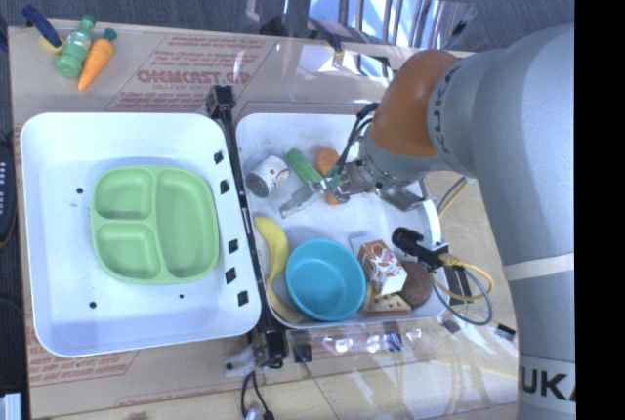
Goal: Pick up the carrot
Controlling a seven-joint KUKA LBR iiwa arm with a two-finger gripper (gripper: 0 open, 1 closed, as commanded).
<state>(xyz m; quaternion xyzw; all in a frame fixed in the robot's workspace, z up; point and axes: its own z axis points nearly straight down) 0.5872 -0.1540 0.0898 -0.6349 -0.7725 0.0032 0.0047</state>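
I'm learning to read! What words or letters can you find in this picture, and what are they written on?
"CHEMCAST": red print on the brown protective sheet above the left bin; the smaller red lines around it are too blurred to read.
"UKA": black letters on the grey arm, cut off at the picture's edge.
The small can and the little carton have printed labels, too small to read.

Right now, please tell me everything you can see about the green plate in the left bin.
The green divided plate looks like smooth light-green plastic, with rounded corners and three compartments: two smaller ones on the image's left and one long one on the right. It lies flat, right side up, near the middle of the left white bin, resting on its floor. Nothing lies in its compartments and nothing else touches it.
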